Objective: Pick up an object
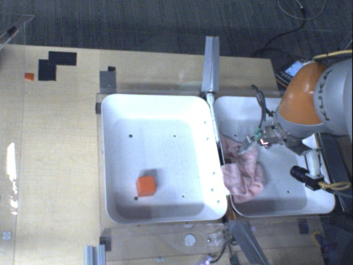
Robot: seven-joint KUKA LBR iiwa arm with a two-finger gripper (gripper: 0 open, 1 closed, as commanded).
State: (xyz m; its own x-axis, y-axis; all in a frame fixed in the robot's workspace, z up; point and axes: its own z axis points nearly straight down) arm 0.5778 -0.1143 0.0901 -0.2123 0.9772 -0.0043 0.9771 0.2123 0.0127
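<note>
the left bin [110, 148] is wide open across its floor; just an orange block [146, 186] sits at the lower left, well apart from the walls. the right bin [287, 206] is crowded: a pink cloth [242, 173] lies bunched against its left wall, and the arm [309, 101] hangs over its upper right. a metal divider [210, 65] stands between the bins at the top.

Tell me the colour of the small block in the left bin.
Orange; the block shows plainly in the camera view.
</note>
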